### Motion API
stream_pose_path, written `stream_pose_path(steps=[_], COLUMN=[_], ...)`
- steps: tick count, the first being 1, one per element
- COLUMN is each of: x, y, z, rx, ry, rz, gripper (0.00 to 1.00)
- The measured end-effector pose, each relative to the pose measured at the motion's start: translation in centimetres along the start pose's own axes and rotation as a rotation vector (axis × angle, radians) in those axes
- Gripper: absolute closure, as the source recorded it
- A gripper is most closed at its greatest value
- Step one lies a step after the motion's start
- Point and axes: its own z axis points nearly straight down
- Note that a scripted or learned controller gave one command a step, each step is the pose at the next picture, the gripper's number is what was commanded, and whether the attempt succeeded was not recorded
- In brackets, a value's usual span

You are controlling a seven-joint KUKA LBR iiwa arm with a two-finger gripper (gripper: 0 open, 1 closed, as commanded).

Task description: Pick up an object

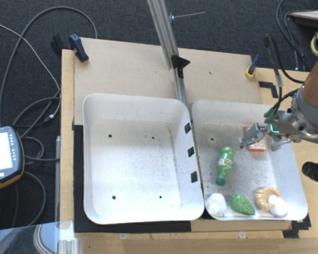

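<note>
My gripper (263,141) hangs over the far right part of the right bin (298,183), fingers spread apart and pointing down. A small red and white box (257,147) lies just beneath it, partly hidden by the left finger (249,139); nothing is clamped between the fingers. A green bottle (224,165) lies in the middle of that bin. Along the near wall sit a white ball (216,203), a green leafy piece (242,204) and a tan ring (264,197) with a white egg shape (278,207) against it.
The left bin (93,146) stands beside the right one, with a divider wall (192,158) between them. A metal pole (165,33) rises from the back of the bench. Clamps (78,46) and cables lie beyond the bins.
</note>
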Motion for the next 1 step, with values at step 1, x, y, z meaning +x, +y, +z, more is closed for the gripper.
stream_pose_path(steps=[1], x=[0.23], y=[0.4], z=[4.34], rx=[0.006], ry=[0.001], rz=[0.001], gripper=[0.0])
